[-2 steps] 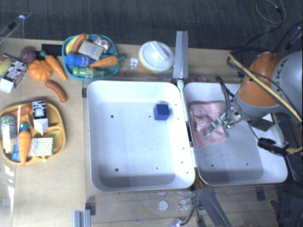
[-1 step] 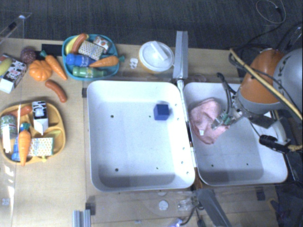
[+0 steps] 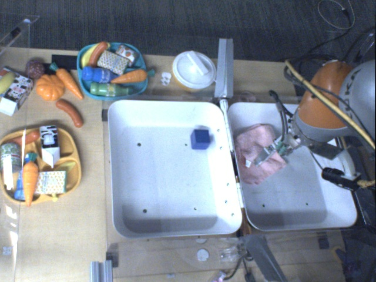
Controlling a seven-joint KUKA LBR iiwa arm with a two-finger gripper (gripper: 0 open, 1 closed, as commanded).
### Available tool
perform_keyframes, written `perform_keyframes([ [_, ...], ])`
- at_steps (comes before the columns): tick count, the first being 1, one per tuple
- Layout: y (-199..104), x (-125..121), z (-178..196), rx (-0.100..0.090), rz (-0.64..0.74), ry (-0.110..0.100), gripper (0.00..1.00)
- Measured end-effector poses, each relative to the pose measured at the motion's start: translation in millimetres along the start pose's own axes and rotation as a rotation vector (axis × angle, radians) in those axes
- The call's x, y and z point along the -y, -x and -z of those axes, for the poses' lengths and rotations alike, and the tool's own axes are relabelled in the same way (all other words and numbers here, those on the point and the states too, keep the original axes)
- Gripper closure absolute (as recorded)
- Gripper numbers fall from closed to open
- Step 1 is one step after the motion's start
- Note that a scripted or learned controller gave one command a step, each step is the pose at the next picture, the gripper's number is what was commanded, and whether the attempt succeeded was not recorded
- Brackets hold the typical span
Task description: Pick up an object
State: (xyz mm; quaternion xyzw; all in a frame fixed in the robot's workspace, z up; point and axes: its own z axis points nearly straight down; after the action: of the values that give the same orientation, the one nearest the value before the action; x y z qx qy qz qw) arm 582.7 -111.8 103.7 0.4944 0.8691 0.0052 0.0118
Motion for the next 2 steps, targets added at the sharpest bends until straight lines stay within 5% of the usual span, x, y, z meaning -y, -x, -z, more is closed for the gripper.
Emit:
perform_keyframes([
  [1, 24.8, -14.2, -14.6, -0.008, -0.033, -0.010, 0.00],
  [2, 7.4, -0.6, -13.2, -0.005, 0.091, -0.007, 0.00],
])
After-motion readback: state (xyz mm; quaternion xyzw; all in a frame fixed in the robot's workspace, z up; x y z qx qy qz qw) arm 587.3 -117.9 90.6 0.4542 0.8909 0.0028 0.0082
